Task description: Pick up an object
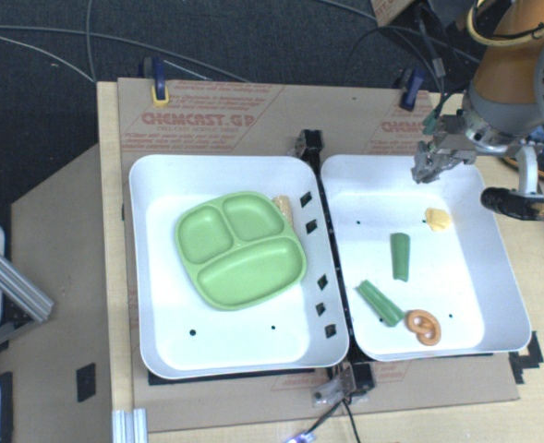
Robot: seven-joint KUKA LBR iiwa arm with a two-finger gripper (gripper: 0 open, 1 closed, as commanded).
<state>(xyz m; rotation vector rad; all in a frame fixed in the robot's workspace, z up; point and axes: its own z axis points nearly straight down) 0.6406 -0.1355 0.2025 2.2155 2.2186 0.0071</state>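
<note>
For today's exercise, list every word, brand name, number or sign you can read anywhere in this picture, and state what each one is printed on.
"CHEMCAST GP": large red print, readable, on the brown protective sheet behind the left bin.
A second red print of the same kind on the sheet behind the right bin: partly hidden and blurred, not readable.
Smaller red lines under the big print: too small to read.
No text is legible on the green divided plate or on the other items.

My counter [253, 104] is brown board with red lettering on its far part, clipped by a blue clamp [160, 83] at far left and another blue clamp [410, 87] at far right. Grey cables [96, 26] trail over the dark floor [50, 137] beyond.
</note>
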